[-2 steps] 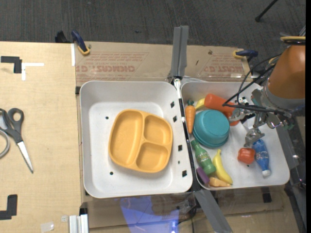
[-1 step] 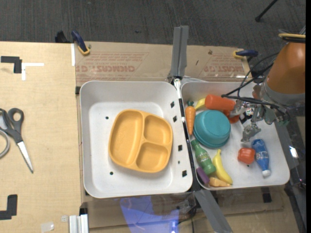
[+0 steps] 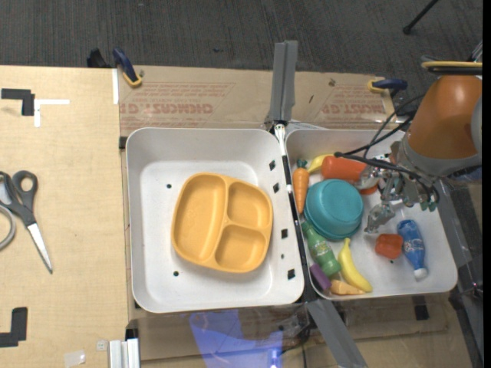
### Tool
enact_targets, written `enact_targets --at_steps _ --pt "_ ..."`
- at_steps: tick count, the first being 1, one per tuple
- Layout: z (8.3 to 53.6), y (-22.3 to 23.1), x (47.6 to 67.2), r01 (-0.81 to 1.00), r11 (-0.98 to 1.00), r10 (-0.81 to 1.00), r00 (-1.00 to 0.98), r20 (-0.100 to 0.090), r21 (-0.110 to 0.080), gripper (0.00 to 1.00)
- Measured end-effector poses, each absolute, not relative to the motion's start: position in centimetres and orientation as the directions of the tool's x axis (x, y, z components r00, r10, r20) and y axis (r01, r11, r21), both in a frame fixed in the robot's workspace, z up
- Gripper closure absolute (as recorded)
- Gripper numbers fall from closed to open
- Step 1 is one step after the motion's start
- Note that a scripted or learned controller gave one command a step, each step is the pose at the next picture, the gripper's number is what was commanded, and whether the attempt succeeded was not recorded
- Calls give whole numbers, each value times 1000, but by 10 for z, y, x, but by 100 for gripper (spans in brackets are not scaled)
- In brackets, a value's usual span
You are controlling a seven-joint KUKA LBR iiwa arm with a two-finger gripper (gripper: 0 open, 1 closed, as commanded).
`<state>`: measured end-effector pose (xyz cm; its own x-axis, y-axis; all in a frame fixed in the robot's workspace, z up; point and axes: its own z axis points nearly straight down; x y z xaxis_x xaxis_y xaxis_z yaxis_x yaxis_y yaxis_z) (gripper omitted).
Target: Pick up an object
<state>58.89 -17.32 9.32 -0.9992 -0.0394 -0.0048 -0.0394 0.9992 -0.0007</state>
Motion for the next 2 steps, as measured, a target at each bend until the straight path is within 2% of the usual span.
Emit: enact_targets --at_steps 1,2 --pt "94 -146 507 -6 1000 -6 -1000 -7 -3 0" --pt "104 -150 509 -5 1000 -5 -1000 -14 -10 100"
